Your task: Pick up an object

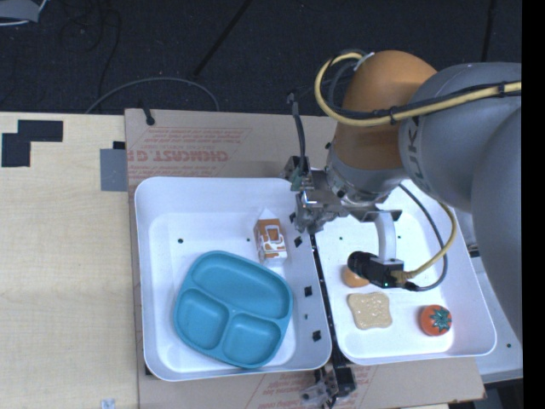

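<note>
Hovering gripper [304, 204] at the left bin's [153, 228] right wall, beside carton [271, 239].

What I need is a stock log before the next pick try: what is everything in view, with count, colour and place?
blue three-compartment plastic plate: 1, blue, left bin, front
small orange-and-white carton: 1, orange and white, left bin, behind the plate, near the divider
flat beige toast slice: 1, beige, right bin, front
round red toy fruit with green top: 1, red, right bin, front right
rounded orange object: 1, orange, right bin, behind the toast, partly hidden
shallow white bins: 2, white, side by side
brown cardboard sheet: 1, under the bins
grey arm: 1, orange band, from the right
end effector: 1, over the divider
</note>
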Controlling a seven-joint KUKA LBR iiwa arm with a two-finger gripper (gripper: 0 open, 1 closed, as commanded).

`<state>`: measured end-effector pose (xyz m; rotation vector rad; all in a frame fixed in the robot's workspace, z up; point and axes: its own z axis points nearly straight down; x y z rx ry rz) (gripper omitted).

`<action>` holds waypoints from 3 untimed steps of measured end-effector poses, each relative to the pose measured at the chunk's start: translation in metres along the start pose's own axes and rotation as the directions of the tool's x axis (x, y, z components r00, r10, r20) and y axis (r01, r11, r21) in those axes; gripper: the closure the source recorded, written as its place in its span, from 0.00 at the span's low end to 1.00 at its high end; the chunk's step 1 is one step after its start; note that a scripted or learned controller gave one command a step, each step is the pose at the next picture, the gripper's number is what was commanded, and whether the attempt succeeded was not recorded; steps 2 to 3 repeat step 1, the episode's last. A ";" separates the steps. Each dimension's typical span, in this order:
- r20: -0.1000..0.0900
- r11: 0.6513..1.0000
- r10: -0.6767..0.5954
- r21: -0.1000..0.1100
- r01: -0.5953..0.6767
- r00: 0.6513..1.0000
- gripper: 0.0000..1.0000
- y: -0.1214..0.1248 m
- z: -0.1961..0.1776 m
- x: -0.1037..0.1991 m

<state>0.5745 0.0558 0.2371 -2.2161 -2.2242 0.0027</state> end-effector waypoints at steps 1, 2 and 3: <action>-0.002 1.000 -0.001 0.000 0.001 1.000 1.00 0.005 -0.005 0.049; -0.002 1.000 -0.001 0.000 0.001 1.000 1.00 0.005 -0.005 0.049; -0.002 1.000 -0.001 0.000 0.001 1.000 1.00 0.005 -0.005 0.049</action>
